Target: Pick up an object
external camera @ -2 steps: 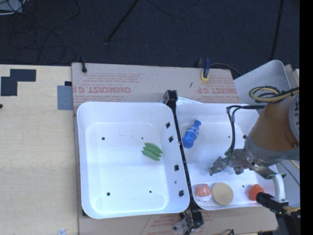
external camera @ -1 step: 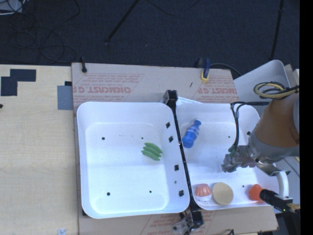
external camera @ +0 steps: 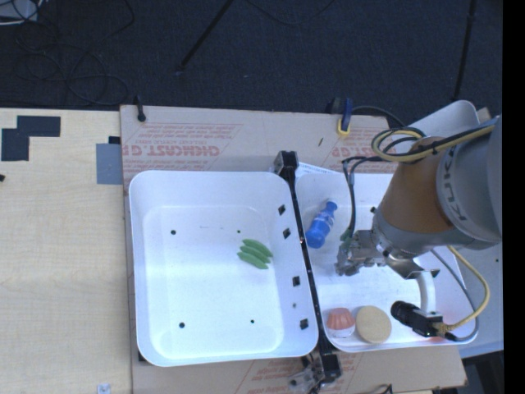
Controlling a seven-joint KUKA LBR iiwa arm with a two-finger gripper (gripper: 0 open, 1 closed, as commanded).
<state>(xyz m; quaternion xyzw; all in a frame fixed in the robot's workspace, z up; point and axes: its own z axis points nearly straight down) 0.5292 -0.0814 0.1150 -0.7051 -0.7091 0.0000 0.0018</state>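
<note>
I've got the arm (external camera: 435,195) reaching over the right bin (external camera: 385,339), with the left bin (external camera: 164,195) beside it. The gripper (external camera: 351,261) hangs low in the right bin; whether it's parted or closed I cannot tell. The blue bottle (external camera: 320,224), my likely target, lies tilted just beside it near the divider. It looks light, stiff and slick, so I'd take it across its body. The green pods (external camera: 255,253) sit in the left bin.
</note>
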